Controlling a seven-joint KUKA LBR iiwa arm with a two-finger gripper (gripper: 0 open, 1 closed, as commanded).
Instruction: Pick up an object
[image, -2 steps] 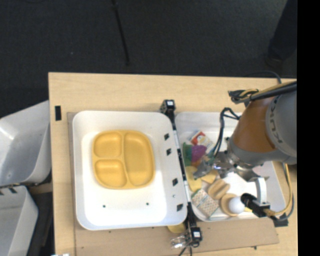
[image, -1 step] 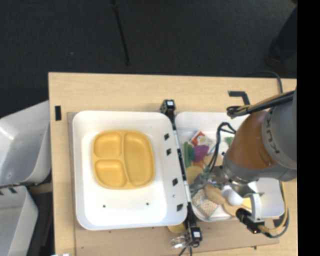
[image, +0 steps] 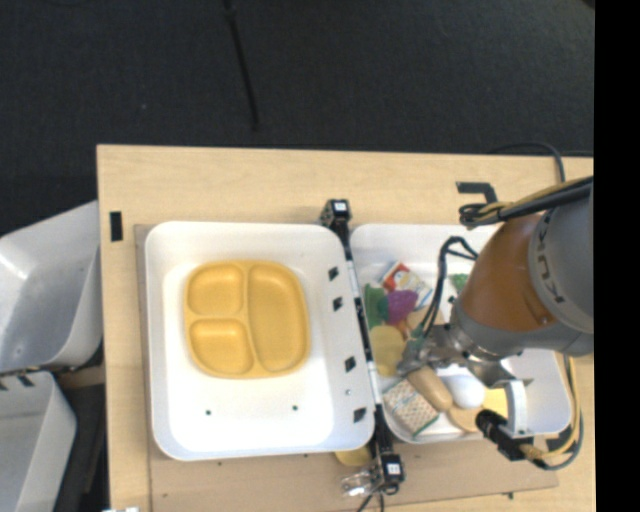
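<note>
Even overhead light, white bins (image: 160, 330) glaring, soft focus, faint shadows

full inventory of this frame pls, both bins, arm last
bench: 1, light wood, under both bins
left bin: 1, white, left half of bench
divided plate: 1, yellow, three compartments, in left bin
right bin: 1, white, right half of bench, partly under the arm
small items: a heap, green, purple, red-white, yellow and tan among them, left side of right bin; exact count unclear
patterned block: 1, pale with speckles, near front of right bin
arm: 1, grey with orange band, over right bin
gripper: 1, down among the heap; fingers not discernible
</note>
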